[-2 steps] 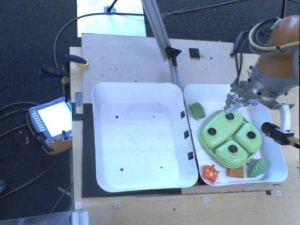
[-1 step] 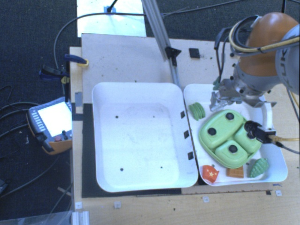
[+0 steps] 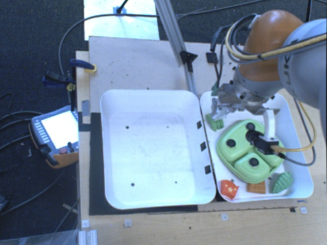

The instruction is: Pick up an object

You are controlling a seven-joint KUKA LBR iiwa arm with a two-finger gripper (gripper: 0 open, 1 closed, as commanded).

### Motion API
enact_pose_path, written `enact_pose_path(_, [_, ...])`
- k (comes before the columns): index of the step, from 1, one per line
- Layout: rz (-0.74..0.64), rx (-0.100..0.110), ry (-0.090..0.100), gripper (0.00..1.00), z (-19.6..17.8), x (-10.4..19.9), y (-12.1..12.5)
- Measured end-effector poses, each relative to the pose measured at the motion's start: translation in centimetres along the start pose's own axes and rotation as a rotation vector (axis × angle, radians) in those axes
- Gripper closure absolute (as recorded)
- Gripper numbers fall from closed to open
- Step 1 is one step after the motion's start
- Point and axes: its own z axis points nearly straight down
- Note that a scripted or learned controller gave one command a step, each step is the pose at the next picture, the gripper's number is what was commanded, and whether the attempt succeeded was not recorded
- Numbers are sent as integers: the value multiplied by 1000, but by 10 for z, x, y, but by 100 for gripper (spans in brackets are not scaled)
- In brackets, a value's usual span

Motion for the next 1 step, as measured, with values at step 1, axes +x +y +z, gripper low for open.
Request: enact_pose_path(1, [0, 3, 0, 100, 16, 54, -6])
